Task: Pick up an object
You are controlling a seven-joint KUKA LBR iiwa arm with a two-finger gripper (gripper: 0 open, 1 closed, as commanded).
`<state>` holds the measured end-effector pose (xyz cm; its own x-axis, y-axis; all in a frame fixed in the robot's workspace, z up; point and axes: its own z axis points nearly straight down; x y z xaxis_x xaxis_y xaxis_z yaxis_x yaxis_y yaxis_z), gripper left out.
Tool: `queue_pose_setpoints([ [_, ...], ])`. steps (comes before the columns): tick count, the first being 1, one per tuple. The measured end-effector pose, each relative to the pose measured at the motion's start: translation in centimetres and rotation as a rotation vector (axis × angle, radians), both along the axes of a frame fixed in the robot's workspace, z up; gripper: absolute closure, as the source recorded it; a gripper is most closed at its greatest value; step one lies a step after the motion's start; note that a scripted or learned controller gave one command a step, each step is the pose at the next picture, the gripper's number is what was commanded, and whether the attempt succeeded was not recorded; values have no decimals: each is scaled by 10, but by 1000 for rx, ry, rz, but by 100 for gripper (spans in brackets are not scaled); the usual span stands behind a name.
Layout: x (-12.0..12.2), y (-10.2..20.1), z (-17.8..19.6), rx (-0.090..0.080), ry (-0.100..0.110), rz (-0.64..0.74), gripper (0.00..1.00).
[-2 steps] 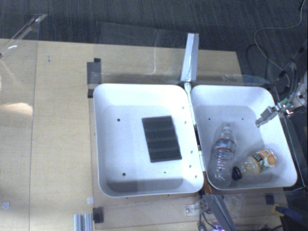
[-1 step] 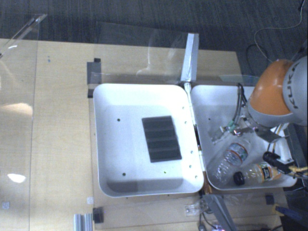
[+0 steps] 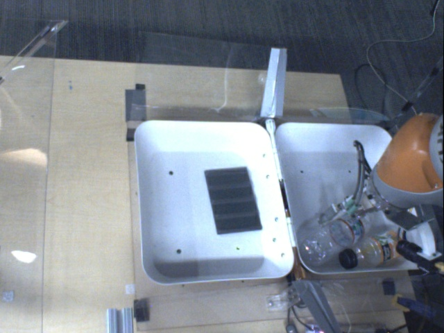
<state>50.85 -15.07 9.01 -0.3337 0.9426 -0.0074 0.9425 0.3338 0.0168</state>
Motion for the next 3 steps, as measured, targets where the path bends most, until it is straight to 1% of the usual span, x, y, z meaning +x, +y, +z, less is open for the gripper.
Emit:
queue_pose_setpoints([
  [1, 5, 4, 13, 2, -12, 4, 100],
  [2, 3, 3, 12, 2, -8, 3, 0],
  [3, -15, 36, 0, -3, -3, 41, 0],
])
